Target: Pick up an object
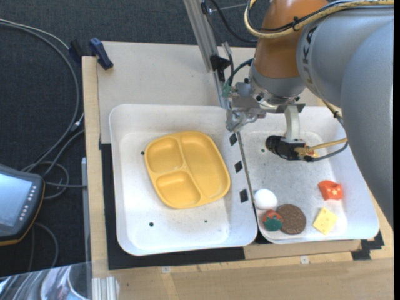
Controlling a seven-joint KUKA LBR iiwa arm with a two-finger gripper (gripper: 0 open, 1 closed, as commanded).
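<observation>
Along the near edge of the right bin [357, 186] lie a white ball [265, 199], a brown round disc [291, 219], a small red and green piece [272, 220], a yellow wedge [325, 220] and an orange-red block [330, 190]. A yellow divided plate [185, 167] lies in the left bin [119, 167]. My gripper [234, 119] hangs over the far end of the ridge between the two bins, well away from the small objects. Nothing is visibly held.
A slanted aluminium post [201, 27] rises behind the gripper. A blue clamp [100, 53] sits at the bench's far left corner. Cables and a hand-held screen [15, 205] lie on the floor to the left.
</observation>
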